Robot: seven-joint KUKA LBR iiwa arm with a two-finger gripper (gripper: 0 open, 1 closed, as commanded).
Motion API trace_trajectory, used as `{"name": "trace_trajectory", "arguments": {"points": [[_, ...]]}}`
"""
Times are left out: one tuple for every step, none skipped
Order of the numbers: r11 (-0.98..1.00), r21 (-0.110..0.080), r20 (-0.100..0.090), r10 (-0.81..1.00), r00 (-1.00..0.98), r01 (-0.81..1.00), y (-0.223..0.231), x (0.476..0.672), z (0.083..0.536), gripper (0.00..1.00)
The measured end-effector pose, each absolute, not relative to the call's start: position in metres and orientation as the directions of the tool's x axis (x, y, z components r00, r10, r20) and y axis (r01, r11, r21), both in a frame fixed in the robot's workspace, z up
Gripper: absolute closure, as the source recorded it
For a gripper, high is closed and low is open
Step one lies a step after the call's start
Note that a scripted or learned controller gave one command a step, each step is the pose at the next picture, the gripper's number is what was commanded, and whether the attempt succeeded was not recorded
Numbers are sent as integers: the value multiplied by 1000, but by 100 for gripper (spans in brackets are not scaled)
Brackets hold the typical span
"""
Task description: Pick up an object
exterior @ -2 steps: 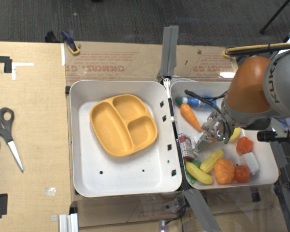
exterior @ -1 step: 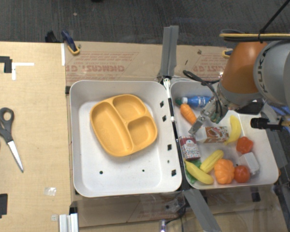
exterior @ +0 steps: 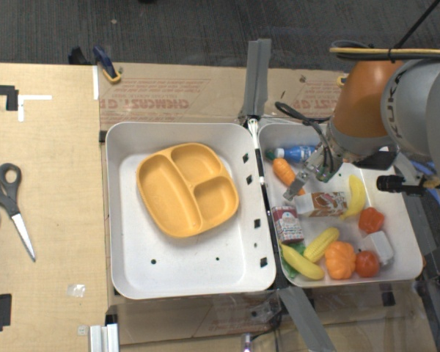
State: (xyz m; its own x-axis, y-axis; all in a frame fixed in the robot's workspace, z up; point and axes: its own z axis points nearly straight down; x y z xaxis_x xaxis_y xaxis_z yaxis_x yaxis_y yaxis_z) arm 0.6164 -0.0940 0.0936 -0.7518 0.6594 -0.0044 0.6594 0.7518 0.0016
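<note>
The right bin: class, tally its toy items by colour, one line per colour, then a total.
Yellow: 3, banana, corn, banana
Orange: 2, carrot, pumpkin
Red: 2, tomatoes
Blue: 1, bottle
Other: 3, carton, can, white block
Total: 11

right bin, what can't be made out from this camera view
- Blue-capped plastic bottle: its far end is hidden by the grey arm's wrist.
- White carton with red print: print too small to read.
- Gripper: too small and blurred to read its state, or whether it touches the orange toy carrot.
- Shallow white right bin: far corner covered by the arm.
</note>
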Motion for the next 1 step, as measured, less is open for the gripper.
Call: {"name": "trace_trajectory", "arguments": {"points": [[754, 2, -8, 657, -754, 657, -94, 617, 104, 100]]}}
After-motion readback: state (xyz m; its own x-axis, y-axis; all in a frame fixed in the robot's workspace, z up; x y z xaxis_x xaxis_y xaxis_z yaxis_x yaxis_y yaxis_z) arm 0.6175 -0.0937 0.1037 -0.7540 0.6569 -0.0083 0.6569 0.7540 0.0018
